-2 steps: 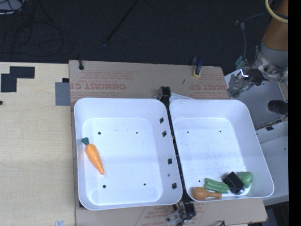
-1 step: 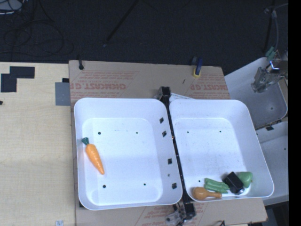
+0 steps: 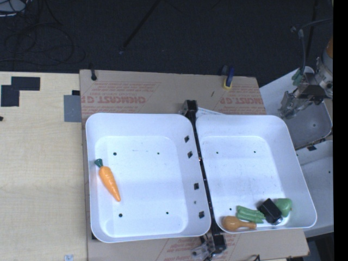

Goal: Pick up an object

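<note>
An orange carrot (image 3: 109,182) with a green top lies near the left wall of the left bin (image 3: 136,126). In the front right corner of the right bin (image 3: 244,129) sit a green pod-shaped toy (image 3: 249,215), a black block (image 3: 270,211), a light green piece (image 3: 284,204) and a yellow-orange gourd-shaped toy (image 3: 237,223), all close together. My gripper (image 3: 296,99) hangs at the far right, outside the right bin and beyond its back right corner, well away from every object. Nothing shows between its fingers.
A black divider with clips (image 3: 197,167) runs between the two bins. Both bins rest on a cardboard sheet (image 3: 163,94) with a blue-yellow clamp (image 3: 229,78) at its back edge. A grey metal surface (image 3: 315,124) lies to the right.
</note>
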Robot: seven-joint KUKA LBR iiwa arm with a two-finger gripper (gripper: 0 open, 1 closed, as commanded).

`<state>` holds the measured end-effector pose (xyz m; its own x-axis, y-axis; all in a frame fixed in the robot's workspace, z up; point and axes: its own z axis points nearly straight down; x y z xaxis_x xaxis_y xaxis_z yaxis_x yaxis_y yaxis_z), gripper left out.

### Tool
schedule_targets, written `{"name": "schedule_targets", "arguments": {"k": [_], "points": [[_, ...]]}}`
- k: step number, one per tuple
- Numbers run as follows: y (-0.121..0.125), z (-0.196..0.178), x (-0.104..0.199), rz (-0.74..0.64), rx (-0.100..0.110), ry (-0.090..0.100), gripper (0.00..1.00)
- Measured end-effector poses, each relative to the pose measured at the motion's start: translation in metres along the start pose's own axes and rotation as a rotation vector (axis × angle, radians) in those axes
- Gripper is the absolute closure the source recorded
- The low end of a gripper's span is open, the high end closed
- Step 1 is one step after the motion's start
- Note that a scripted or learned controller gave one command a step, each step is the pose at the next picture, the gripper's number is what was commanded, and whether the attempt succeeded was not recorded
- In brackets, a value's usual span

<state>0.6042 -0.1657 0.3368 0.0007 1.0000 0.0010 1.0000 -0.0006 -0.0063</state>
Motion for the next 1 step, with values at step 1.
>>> {"name": "schedule_targets", "arguments": {"k": [1], "points": [[0.0416, 0.0705, -0.0137, -0.002, -0.004, -0.002, 1.0]]}}
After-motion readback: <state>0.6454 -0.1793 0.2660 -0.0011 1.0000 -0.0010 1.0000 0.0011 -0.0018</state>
